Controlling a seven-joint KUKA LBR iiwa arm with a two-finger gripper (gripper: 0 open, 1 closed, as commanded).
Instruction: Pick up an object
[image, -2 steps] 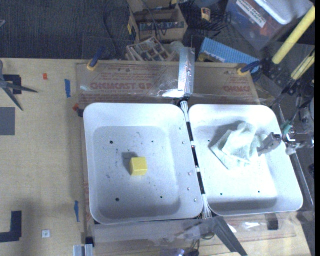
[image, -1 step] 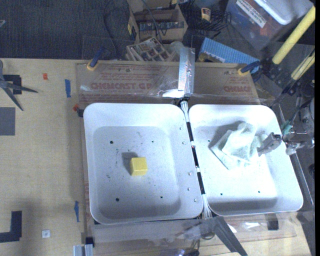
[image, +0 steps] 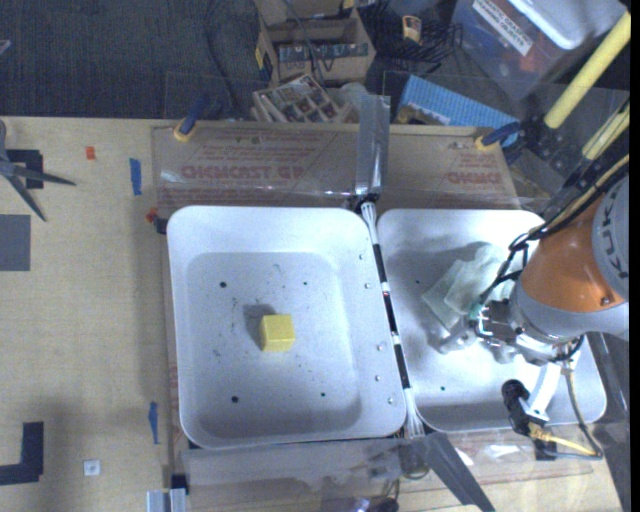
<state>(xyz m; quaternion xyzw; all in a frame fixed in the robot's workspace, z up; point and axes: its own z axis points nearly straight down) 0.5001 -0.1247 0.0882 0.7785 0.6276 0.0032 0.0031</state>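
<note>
Arm (image: 575, 285) hides most of right bin (image: 420, 400), claw (image: 462, 335) blurry over pale clear obj (image: 455, 290), grip state can't tell, yellow block (image: 277, 332) in left bin (image: 200, 400)

matt white plastic bins (image: 190, 300), matt yellow foam-like block (image: 278, 332), pale wooden bench (image: 80, 330), glossy orange arm band (image: 572, 272)

Claw (image: 452, 338) fingers blurred against pale object (image: 458, 287) (grip unreadable); arm (image: 575, 280) cut off at right edge.
</note>
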